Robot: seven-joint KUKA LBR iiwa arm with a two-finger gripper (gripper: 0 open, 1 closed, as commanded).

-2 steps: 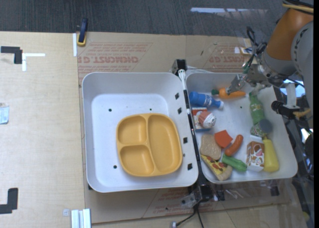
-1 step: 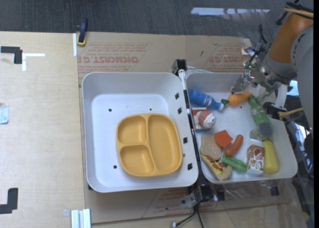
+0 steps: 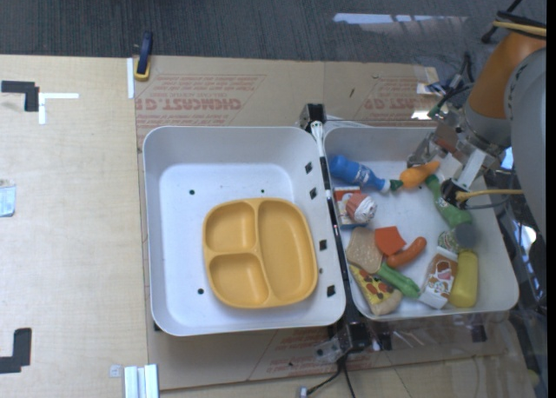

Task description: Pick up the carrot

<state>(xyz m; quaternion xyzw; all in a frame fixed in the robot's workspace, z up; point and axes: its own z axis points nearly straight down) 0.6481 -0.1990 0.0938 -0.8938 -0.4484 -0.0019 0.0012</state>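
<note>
Right bin (image 3: pixel 504 296), upper part: the carrot (image 3: pixel 419 174), orange with a green tip, appears clamped between the fingers of the hand (image 3: pixel 432 169), though the view is poor; grasp seemingly made; lift clear of the toy food remains.

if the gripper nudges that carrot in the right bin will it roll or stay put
The carrot looks rounded, tapered and glossy like moulded plastic, so it would probably roll in a curve and could slip between fingers. It seems small and likely light and stiff. The gripper is right beside it.
</note>
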